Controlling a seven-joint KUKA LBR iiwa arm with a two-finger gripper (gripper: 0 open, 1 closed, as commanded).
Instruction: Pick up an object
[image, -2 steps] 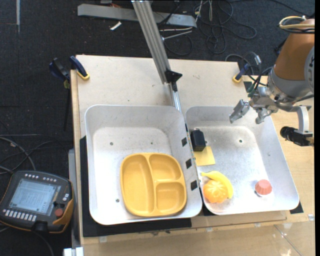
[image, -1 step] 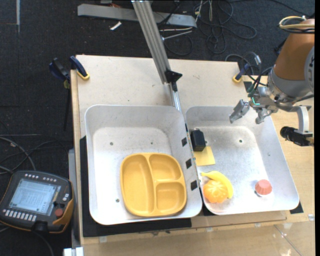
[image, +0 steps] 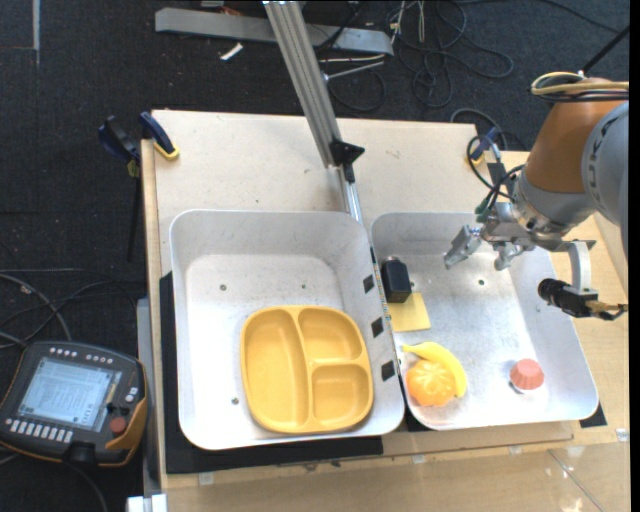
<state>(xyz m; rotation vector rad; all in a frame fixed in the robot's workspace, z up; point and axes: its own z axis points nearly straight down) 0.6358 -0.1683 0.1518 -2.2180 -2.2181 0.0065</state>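
A pale tabletop (image: 250, 150) is carrying two shallow white bins side by side, seen from above at a slant. The left bin (image: 200, 260) is holding a yellow divided tray (image: 305, 368) with three compartments. The right bin (image: 560, 395) is holding the loose things: a small black block (image: 396, 279) against its left wall, a flat yellow pad (image: 411, 312) just below it, a yellow banana (image: 443, 357) touching an orange (image: 431, 384) near the front left corner, and a small pinkish-red piece (image: 527, 376) toward the front right. The grey arm with its orange band (image: 565, 140) is reaching in from the right, and the gripper (image: 485, 250) is hanging over the back of the right bin with its two fingers spread apart and nothing between them. The step in hand appears to be the approach to a chosen object. To do it well, the gripper would likely need to centre over one separate item, such as the pinkish-red piece, and keep off the bin walls. Every candidate is lying nearer the front of the bin than the gripper, with the black block closest, off to its left.
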